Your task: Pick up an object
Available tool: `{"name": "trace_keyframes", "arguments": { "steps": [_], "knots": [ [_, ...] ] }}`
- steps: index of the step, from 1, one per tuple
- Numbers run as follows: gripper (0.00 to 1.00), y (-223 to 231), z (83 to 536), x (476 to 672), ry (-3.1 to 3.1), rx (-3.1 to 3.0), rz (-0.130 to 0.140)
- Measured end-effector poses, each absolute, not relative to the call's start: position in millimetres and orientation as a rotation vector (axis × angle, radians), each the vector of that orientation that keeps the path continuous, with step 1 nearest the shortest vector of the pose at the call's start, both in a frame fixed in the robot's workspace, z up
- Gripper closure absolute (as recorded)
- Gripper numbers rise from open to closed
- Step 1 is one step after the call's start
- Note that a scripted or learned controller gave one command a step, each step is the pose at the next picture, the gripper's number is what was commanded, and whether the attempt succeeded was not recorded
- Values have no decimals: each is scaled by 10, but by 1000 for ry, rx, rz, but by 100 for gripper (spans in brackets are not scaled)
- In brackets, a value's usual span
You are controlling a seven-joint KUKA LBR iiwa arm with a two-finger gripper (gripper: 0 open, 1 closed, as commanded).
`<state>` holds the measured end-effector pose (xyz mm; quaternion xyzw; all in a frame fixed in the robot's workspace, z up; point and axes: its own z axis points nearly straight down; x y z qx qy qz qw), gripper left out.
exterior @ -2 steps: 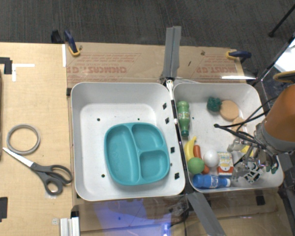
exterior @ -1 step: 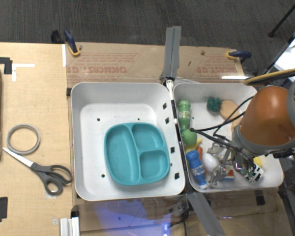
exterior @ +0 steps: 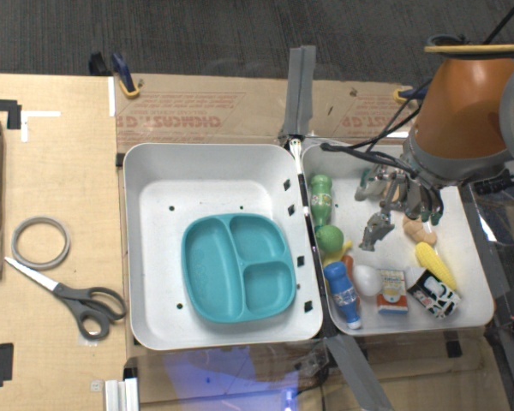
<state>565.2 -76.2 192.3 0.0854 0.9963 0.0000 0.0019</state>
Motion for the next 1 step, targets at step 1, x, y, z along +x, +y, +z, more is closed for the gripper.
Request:
{"name": "trace_keyframes", "arguments": {
  "steps": [1],
  "knots": [
    [0, -1030, 916, 5087, 3114, 409, 0]
  ]
}}
